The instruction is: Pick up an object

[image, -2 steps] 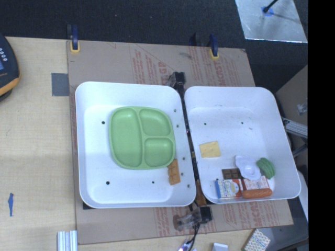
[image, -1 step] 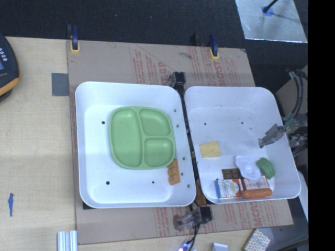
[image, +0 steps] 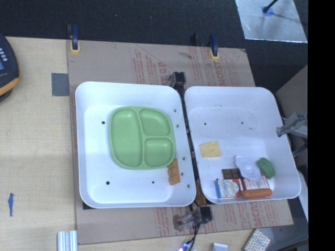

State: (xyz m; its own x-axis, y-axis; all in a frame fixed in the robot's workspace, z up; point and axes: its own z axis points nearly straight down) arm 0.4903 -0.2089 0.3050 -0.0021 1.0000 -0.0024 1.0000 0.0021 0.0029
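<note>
Plate (image: 141,137), glossy green, three-sectioned

A small bit of the robot arm (image: 292,123) pokes in at the right. It is grey metal with pointed, shiny parts, too tiny to make out more.

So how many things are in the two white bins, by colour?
Green: 2, the divided plate and a small green thing
Yellow: 1
Orange: 2
Brown: 1
Clear: 1
White carton: 1
Total: 8
</note>
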